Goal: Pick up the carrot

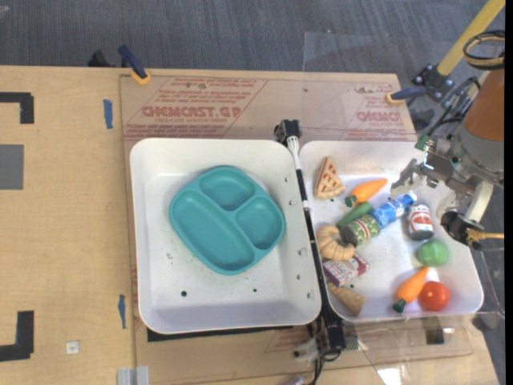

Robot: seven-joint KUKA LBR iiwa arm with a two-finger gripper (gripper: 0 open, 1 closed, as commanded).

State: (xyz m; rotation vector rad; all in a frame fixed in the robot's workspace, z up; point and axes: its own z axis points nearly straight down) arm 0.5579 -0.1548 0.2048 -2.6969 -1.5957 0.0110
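Two toy carrots lie in the right bin (473,283). One carrot (369,189) rests near the bin's top middle, its green end pointing down-left beside a pizza slice (328,179). The other carrot (413,284) lies near the bottom right, touching a red tomato (434,295). My gripper (418,173) hangs over the upper right of this bin, just right of the upper carrot and above a blue bottle (393,210). Nothing is visibly held in it.
The right bin also holds a green can (362,228), a dark can (419,221), a green fruit (433,253), a croissant (335,243), a snack packet (346,269) and a bread piece (349,299). A teal divided plate (227,219) sits in the left bin (152,279).
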